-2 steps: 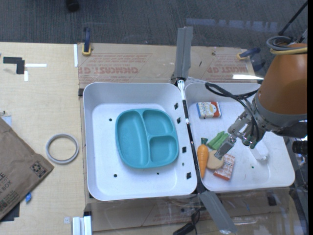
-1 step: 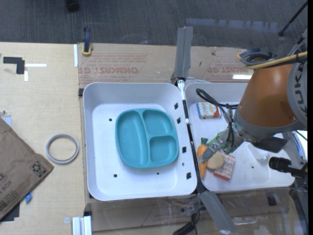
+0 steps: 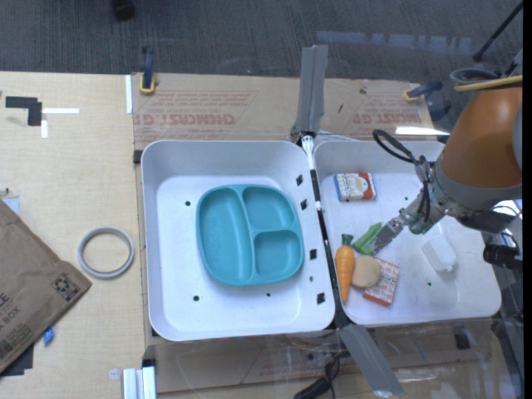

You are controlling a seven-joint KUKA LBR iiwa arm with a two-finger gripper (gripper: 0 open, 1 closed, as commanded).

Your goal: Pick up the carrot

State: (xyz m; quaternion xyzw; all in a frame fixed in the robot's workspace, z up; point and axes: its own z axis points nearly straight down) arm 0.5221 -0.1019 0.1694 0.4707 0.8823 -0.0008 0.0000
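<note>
Since the carrot (image 3: 344,270) lies lengthwise against the left wall of the right bin (image 3: 465,306), leafy end up and its right side touching a tan roll (image 3: 366,271), you get little side clearance for a pinch. Your tool (image 3: 385,235) sits low just beside the leaves, up and to the right, tilted in from the arm's side; whether it's wide or narrow, I cannot tell, and nothing reads as held. Left bin carries a teal divided plate (image 3: 249,233), well apart.
</note>
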